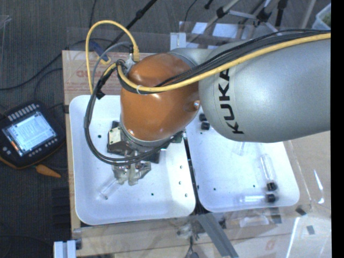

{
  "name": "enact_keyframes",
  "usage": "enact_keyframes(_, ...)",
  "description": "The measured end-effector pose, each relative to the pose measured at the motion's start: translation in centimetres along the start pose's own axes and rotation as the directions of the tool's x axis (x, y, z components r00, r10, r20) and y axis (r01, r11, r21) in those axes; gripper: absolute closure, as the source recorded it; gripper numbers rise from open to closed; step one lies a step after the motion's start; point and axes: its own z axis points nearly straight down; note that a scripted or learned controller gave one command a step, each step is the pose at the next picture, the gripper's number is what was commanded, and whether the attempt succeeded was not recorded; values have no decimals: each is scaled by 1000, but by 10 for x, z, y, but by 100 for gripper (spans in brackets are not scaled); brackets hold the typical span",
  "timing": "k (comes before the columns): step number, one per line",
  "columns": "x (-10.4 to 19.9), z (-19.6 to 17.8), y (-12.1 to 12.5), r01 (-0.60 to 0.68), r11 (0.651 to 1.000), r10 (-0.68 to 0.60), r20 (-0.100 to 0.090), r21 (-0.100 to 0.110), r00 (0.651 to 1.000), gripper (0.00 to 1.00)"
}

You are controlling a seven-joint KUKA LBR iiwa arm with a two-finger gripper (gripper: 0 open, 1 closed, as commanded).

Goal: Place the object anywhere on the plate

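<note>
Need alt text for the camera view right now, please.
The gripper hangs low over the left bin, beside a clear tube lying on the bin floor. Two more clear tubes lie in the right bin.

Light is even and fairly bright, seemingly from overhead. The two white bins (183, 198) are nearly washed out, so their surfaces lose detail. The grey arm (269, 90) carries a broad soft sheen, and the orange band (156, 98) shows small glints. A faint shadow lies under the wrist on the left bin. The arm, close to the lens, looks slightly soft; the dark floor (32, 47) is grainy.
</note>
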Motion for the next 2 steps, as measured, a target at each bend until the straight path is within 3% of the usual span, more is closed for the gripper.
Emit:
enact_keyframes(1,-2,-83,0,369,929,-369,4,2,929,100)
enact_keyframes(2,-16,-57,-76,570,821,-570,5,2,821,100)
